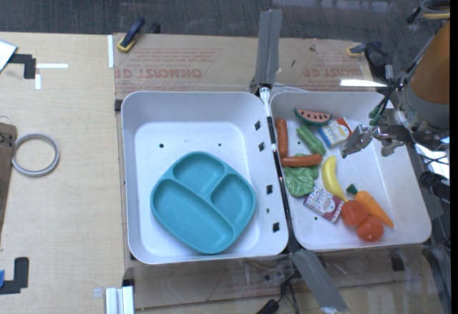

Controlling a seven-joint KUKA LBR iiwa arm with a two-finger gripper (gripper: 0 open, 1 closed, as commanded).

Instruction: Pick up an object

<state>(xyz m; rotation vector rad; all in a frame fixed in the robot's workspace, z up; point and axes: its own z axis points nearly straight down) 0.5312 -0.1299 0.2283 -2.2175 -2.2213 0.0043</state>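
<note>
Just below the open, empty fingers [366, 139] lies a banana [330, 177], light and smooth; grab its middle

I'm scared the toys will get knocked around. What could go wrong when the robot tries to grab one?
1. The toy food is crowded: the yellow plastic banana lies right by the green leafy toy, so the end effector might bump or grab the wrong one.
2. The orange plastic carrot sits near the right-hand white bin's wall, leaving little room to reach.
</note>
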